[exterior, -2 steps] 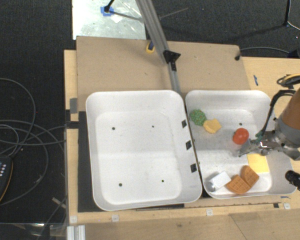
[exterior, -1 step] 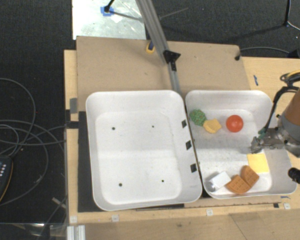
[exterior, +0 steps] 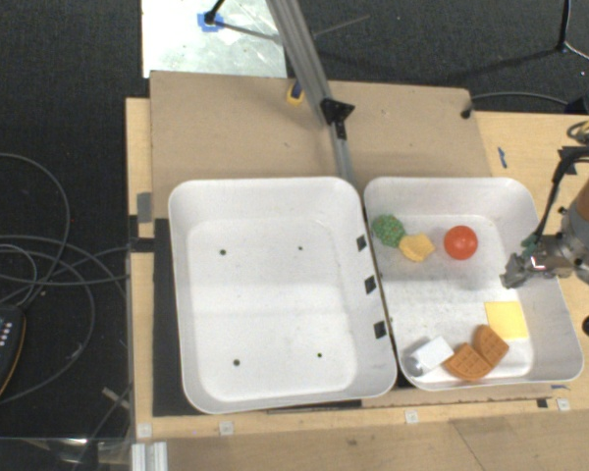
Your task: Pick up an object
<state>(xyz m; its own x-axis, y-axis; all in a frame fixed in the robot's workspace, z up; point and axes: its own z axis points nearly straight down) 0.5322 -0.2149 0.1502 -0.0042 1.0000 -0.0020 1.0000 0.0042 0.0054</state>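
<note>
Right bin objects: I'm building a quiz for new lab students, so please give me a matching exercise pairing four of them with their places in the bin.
Things:
1. red ball
2. green item
3. yellow block
4. white piece

Places:
A. near corner, next to the divider between the bins
B. far part of the right bin, nearest the divider
C. right side, just beyond the waffle-like brown pieces
D. far part, right of the small yellow item

Pairs: 1-D, 2-B, 3-C, 4-A
</note>
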